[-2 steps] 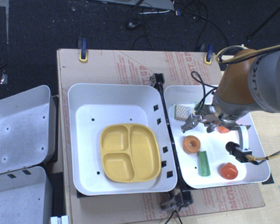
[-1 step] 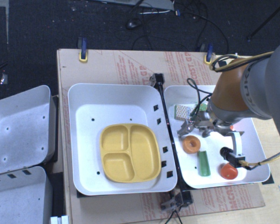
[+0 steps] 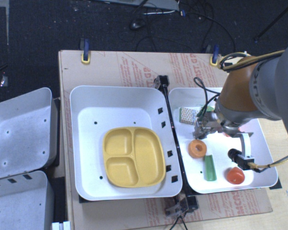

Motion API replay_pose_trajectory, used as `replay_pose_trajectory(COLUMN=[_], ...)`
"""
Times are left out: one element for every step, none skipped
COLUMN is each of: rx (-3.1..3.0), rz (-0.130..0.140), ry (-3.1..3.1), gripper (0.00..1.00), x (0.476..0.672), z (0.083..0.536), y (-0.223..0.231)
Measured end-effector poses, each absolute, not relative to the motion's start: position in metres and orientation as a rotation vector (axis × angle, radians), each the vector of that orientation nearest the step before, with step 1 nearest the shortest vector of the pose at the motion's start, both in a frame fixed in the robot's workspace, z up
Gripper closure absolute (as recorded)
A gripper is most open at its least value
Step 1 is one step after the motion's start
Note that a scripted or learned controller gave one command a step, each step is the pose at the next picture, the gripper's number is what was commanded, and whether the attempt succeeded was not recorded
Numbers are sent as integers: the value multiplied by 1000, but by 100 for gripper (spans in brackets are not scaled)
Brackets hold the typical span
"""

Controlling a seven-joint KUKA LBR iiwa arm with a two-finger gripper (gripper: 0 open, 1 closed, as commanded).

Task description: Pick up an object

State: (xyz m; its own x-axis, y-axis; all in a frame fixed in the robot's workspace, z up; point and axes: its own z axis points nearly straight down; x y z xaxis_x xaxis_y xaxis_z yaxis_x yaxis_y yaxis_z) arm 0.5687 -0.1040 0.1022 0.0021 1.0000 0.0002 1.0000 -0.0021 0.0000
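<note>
Donut-like orange ring (image 3: 198,149) is lying centre-right of frame in right bin (image 3: 264,133), prob light, rigid, smooth; rim looking best for pinching. Jaws (image 3: 201,130) are hovering just above it, opening can't tell. Green block (image 3: 210,167), red piece (image 3: 235,175) sitting nearby.

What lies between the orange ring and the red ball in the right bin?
In the camera view, a green block lies between the orange ring and the red ball, on the right bin floor.

The arm (image 3: 249,90) hides the right bin's (image 3: 264,178) back corner, leaving by the frame's right edge.
</note>
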Motion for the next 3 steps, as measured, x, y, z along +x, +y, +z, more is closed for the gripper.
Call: replay_pose_trajectory(rx=[-2222, -2222, -2210], rz=[-6, -5, -2], ry=[-2228, -2228, -2229], gripper=[100, 100, 100], x=[570, 571, 563], z=[165, 219, 223], y=[-101, -101, -40])
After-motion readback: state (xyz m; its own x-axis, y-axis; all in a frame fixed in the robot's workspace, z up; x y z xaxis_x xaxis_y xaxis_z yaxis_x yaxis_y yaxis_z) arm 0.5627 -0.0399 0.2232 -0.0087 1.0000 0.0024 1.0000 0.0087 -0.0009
